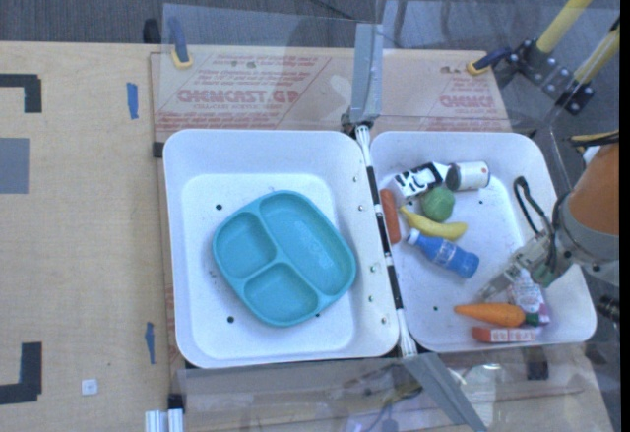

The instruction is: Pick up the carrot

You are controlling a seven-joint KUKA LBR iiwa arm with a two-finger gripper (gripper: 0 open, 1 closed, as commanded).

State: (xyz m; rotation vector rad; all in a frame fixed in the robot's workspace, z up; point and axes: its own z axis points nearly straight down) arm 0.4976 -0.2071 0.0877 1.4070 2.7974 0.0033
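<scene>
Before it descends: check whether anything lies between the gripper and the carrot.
Nothing visible does. The gripper hangs just up and right of the carrot, with bare bin floor between them. A red marker lies alongside, on the carrot's far side.

Even, bright overhead light fills the scene, and the white bins (187, 164) read clean with only faint, soft shadows under the blue divided plate (283, 258). Clear plastic sheets (266, 27) behind the bins carry pale glare. Detail is slightly soft overall, grainier toward the right edge.
</scene>
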